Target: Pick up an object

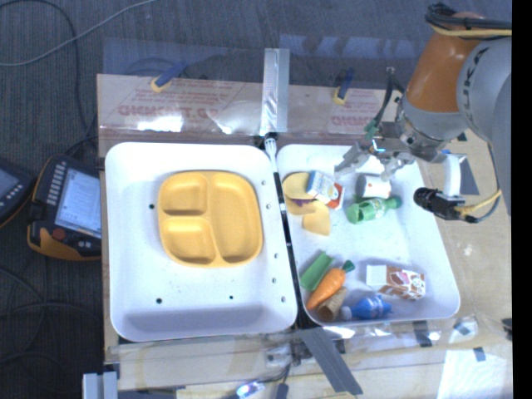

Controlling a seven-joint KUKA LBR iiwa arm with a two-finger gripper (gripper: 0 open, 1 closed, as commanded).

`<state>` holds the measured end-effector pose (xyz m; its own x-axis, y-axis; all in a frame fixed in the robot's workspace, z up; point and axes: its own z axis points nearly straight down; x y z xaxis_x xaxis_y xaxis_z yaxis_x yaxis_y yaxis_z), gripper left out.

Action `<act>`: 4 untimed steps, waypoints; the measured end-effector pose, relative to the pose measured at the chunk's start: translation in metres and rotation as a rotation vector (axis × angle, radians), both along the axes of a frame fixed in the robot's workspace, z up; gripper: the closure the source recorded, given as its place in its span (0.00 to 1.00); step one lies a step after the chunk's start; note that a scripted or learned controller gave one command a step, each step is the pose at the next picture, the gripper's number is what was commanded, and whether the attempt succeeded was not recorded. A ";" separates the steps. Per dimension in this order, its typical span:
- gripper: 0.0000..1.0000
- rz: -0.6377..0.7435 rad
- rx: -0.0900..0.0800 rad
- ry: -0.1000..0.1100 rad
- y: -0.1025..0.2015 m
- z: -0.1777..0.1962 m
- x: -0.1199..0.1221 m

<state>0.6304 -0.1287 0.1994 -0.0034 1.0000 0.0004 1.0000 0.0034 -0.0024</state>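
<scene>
The claw (371, 158) hangs over the far part of the right bin (432, 248), its two fingers spread wide with nothing between them. Just below it and a little to the near side lies a green bottle (371, 209) on its side, with a small white piece (373, 187) touching its upper edge; this bottle looks the likeliest thing to take, being the nearest to the claw. To the claw's left sits a crowded cluster: a yellow round piece (297, 187), a small blue and white packet (319, 182) and a yellow wedge (316, 220), all touching or overlapping. Farther toward the near rim are a carrot (327, 283), a green pepper (315, 268), a blue toy (369, 307) and a printed carton (402, 282). To do this well, I judge the claw should come straight down with the fingers set across the bottle's narrow width, not along its length, and centred on the body, not the cap, so it does not roll away. The white piece beside it may get pinched too. The yellow tray (209, 217) in the left bin (133, 248) lies well apart.
</scene>
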 end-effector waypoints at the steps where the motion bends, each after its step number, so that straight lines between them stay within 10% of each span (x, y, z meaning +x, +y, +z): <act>1: 0.00 0.074 -0.003 -0.011 -0.018 -0.092 0.018; 4: 0.00 -0.023 -0.008 -0.036 0.024 -0.099 0.005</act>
